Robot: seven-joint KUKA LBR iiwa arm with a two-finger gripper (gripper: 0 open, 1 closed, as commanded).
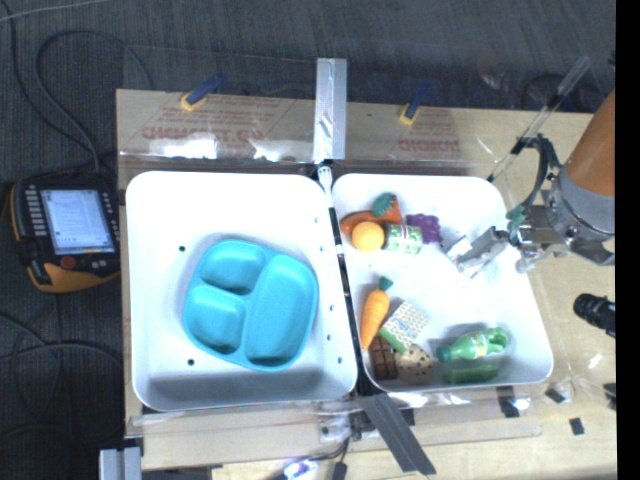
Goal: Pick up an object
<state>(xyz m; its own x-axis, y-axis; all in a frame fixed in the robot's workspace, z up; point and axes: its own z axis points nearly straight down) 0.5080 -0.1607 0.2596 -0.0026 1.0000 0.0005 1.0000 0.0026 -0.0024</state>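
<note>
The right bin (520, 298) holds several toy foods. An orange (366, 236), a red fruit with a green top (388, 208), a green can (404, 237) and purple grapes (427, 228) cluster at its far left. A carrot (374, 313), a checkered packet (405, 323), a brown chocolate piece (398, 363) and a green vegetable (472, 348) lie along its near side. My gripper (462, 256) hangs over the bare middle of this bin, right of the grapes. Its fingers are open, with nothing between them.
The left bin (160, 208) holds a blue divided plate (250, 301). A metal divider (330, 118) runs between the bins at the back. A teach pendant (65, 230) lies on the floor to the left. Cables hang near the arm (590, 183) on the right.
</note>
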